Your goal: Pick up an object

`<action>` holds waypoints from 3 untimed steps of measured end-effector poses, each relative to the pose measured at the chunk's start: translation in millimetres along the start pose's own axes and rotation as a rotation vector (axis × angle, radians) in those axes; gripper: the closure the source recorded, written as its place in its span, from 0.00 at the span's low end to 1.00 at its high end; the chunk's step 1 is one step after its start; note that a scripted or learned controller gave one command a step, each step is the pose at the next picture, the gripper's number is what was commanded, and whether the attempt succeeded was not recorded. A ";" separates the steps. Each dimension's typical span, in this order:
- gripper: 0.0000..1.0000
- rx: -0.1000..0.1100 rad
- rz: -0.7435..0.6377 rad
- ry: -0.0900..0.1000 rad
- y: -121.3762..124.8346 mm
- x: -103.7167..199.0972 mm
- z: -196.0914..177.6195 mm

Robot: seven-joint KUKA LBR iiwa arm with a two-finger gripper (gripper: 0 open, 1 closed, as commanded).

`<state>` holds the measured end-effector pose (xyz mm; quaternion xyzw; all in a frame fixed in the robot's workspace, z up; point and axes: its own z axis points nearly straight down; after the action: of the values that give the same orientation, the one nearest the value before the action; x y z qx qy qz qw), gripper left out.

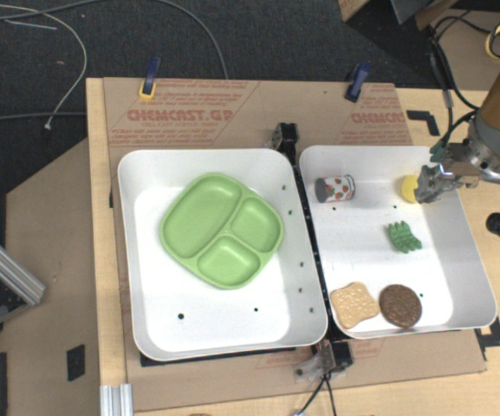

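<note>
Five objects lie in the right bin (457, 232); our gripper (431, 183) sits at the upper right beside the yellow piece (411, 187), grip state unclear. We judge this the approach; next it must close around something.

Two white bins (146, 319); one green plate (222, 230); one can (335, 188), yellow item (410, 186), green toy (403, 237), cracker (353, 305), brown cookie (400, 305)

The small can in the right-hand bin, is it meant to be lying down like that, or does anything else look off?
The small can lies tipped on its side near the right bin's back left corner, not upright. Nothing looks spilled or broken; the green plate sits askew, its edges not square with the left bin.
</note>
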<state>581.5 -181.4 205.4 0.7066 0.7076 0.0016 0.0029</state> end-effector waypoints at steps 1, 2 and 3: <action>1.00 -0.003 -0.001 0.000 4.4 8.3 -60.8; 1.00 0.005 -0.004 0.004 9.1 56.0 -62.6; 1.00 0.008 -0.005 0.005 5.5 110.9 -66.8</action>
<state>586.4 -70.4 272.1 0.7049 0.7093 0.0005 -0.0015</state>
